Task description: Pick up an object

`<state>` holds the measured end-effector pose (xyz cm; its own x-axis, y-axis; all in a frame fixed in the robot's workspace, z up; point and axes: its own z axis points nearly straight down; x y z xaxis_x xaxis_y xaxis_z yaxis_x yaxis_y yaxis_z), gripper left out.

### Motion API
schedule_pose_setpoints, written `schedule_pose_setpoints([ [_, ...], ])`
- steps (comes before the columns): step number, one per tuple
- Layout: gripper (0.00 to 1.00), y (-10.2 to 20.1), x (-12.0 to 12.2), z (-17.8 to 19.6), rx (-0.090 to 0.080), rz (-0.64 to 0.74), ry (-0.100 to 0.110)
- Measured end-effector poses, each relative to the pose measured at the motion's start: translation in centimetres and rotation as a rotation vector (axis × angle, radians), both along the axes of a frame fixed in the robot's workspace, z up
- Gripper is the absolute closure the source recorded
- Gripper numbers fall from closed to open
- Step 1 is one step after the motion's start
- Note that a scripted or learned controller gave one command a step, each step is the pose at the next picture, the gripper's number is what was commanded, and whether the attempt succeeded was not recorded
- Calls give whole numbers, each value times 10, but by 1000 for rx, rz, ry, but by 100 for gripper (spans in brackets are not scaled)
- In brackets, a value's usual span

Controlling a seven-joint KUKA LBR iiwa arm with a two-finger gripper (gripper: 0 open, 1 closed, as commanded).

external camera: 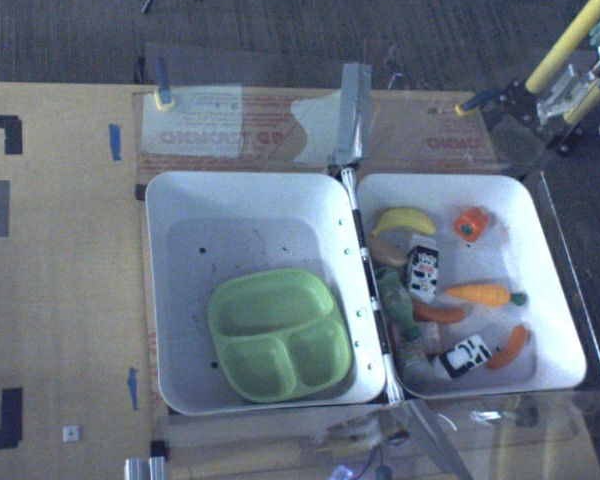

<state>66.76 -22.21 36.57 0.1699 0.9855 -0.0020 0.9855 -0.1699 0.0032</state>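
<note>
Two white bins sit side by side on the table. The left bin [170, 268] carries just a green divided plate [278, 334], lying flat toward its near side. The right bin [550, 278] has the pickable stuff: a banana [402, 220] at the far left, a small orange-red toy fruit w/ a green top [470, 224] at the far middle, a black-and-white carton [423, 271] standing nr the centre, a carrot [480, 294] just right of it, a reddish sausage-like piece [438, 314] nearer, a second black-and-white block [467, 355] near the front, and a small orange piece [513, 345] just right of that.

The carrot looks the likeliest target, imo: light moulded plastic, stiff, smooth, prob a bit slippery, not fragile. It lies on its side, roughly left-right, w/ bare bin floor on its far and near sides, so fingers could close across the thick middle of the body, not the taper or the green tip.

The arm is parked off at the far right corner, outside the bins; a yellow link and grey hardware show there, and the pincer [565, 93] seems to be in that cluster, but I cannot tell if it's open or closed, too small and cluttered. The carrot lies well apart from it, nearer and to the left, w/ the bin's far rim between them. Nothing is lifted yet.
</note>
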Motion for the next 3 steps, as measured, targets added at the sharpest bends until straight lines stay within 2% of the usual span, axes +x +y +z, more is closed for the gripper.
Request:
schedule_pose_setpoints([
  [1, 0, 47, -2, -173, 2, 66, 1],
  [2, 0, 100, -70, -279, 3, 35, -1],
  [3, 100, 99, -69, -268, 3, 30, -6],
])
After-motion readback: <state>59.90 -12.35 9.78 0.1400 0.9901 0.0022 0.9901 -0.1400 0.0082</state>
